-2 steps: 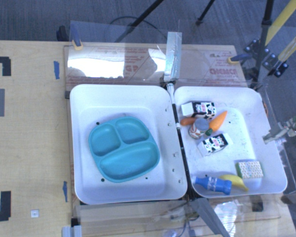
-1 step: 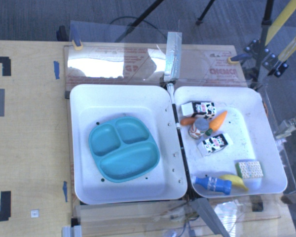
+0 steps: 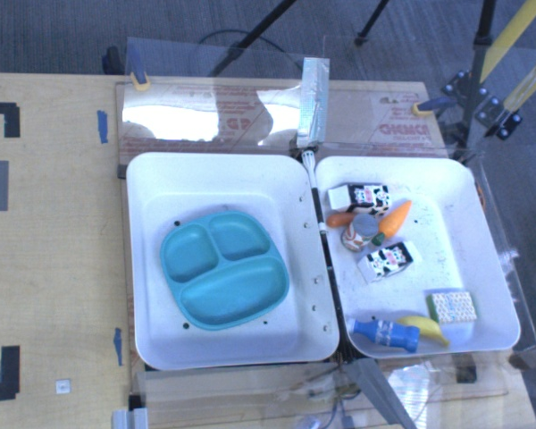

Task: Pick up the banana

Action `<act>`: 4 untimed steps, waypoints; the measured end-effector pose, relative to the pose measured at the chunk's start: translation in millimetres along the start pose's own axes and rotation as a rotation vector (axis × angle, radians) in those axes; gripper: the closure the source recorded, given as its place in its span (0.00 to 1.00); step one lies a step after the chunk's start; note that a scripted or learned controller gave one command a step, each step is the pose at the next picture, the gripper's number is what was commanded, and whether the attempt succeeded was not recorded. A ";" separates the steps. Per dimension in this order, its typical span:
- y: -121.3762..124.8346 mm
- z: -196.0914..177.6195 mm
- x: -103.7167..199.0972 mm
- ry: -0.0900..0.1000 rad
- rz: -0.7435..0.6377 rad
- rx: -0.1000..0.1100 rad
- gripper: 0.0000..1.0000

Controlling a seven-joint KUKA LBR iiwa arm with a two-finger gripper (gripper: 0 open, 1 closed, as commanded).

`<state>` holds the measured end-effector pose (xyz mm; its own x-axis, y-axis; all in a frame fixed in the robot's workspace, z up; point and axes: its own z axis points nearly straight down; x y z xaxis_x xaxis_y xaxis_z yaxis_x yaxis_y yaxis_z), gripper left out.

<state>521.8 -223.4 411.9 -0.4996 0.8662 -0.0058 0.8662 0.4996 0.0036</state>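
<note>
From my station I read this as the approach step, nothing grasped yet: the banana [image 3: 426, 328] lies near the front edge of the right bin [image 3: 488, 231], touching a blue bottle [image 3: 386, 333] and just beside a green sponge [image 3: 453, 307]. I cannot tell the jaws' state; the next move calls for a descent onto the banana clear of both neighbours.

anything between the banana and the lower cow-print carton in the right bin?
Camera view: bare white bin floor between the banana and the lower cow-print carton. The blue bottle touches the banana's left end; the sponge sits just right.
</note>
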 end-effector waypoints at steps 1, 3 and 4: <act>0.8 -11.5 -1.3 -0.007 0.000 -0.005 1.00; 1.6 -34.6 -4.4 -0.021 0.001 -0.014 1.00; 2.0 -46.2 -6.0 -0.028 0.002 -0.019 1.00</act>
<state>526.2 -227.5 458.1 -0.4974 0.8669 -0.0336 0.8668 0.4982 0.0222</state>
